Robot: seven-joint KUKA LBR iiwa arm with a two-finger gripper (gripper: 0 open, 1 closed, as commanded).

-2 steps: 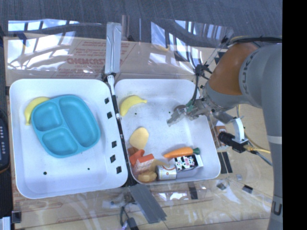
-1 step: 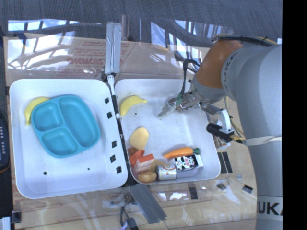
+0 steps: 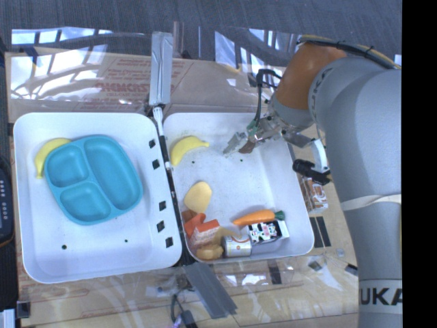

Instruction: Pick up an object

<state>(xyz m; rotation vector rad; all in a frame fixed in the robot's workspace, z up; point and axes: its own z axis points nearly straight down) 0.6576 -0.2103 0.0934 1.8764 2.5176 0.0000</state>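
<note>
Objects wait in the right bin, gripper poised above

Objects crowd the right bin's near edge: a carrot, a small milk carton, a can, an orange-and-white box and a pale yellow piece. A banana lies apart near the bin's far left corner. The gripper hangs over the bin's far middle, its fingers slightly apart with nothing between them. In the left bin, a blue divided plate lies partly over a second banana.
</note>
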